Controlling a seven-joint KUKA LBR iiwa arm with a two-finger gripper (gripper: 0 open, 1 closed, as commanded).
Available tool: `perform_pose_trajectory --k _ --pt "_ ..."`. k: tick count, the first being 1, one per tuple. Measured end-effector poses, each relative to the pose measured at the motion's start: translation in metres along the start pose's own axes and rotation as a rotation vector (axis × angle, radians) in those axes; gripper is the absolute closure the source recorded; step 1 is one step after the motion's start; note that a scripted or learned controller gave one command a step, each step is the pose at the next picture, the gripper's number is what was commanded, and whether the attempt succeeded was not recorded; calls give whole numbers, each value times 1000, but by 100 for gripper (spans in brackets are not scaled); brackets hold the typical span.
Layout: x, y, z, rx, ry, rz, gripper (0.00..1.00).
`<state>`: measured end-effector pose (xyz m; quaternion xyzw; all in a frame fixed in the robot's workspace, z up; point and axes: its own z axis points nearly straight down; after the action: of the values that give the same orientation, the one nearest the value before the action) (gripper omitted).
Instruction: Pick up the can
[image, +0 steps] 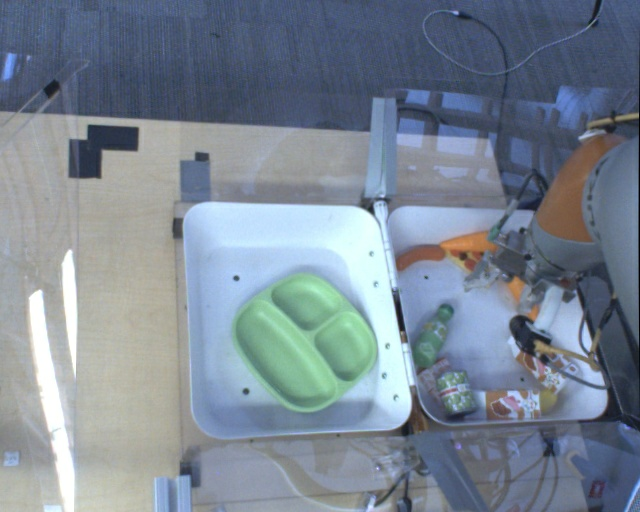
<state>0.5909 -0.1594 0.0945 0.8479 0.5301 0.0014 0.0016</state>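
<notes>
- Can (452, 391): lying in right bin (590, 405), near front wall, just below green bottle (434, 336). Not lifted yet; pick all still to do.
- Tool (500, 262): up past bottle, well apart from can; grip state can't tell.
- Count: 1 can, 1 bottle, 2 bins, 1 green tray (305, 342) in left bin (215, 300).

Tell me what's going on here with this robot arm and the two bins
A grey robot arm reaches from the right over the right bin, trying for the can. The can lies near that bin's front edge, beside a green bottle, apart from the gripper, which sits further back, so nothing is picked up yet. The left bin holds a green divided plate.
</notes>
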Motion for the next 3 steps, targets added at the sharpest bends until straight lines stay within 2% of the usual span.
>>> perform_pose_trajectory --k 1,2,3 --pt "-51 -69 5 -5 2 81 0" --pt "-39 -50 6 -5 2 57 0" --pt "-16 -46 6 -5 2 249 0"
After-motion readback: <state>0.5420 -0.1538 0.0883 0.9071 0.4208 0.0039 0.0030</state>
